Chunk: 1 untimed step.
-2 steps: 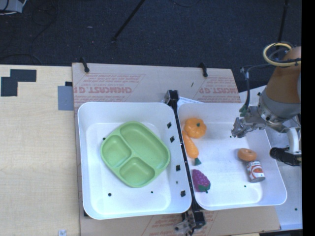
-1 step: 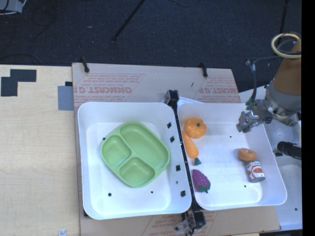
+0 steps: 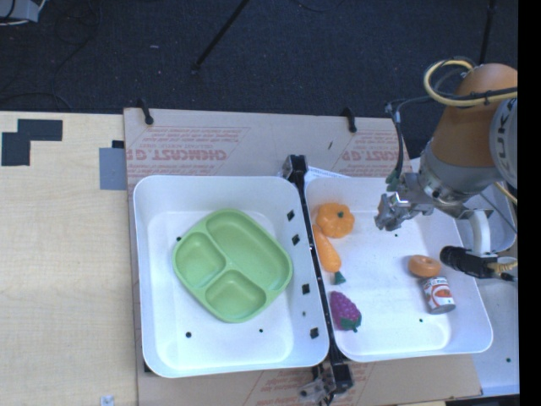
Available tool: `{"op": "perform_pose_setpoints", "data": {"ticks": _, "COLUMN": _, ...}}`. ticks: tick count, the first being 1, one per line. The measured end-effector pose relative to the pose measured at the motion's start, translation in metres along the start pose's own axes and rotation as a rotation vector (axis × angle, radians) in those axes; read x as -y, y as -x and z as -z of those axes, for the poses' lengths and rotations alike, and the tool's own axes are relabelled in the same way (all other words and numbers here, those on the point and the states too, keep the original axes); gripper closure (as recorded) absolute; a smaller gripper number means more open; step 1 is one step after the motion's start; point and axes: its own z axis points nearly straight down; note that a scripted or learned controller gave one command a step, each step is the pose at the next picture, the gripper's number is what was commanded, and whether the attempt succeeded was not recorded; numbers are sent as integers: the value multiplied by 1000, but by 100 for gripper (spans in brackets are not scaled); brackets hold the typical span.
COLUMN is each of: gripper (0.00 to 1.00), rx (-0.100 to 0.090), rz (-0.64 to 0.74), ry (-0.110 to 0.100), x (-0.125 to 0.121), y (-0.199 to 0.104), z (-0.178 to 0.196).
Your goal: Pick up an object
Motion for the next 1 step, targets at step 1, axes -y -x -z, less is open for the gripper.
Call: {"op": "perform_pose_setpoints", "data": {"ticks": 1, "gripper": 100, "rx": 1, "rz": 0, "ry": 3, "x": -8, "y": -53, "z": 13}}
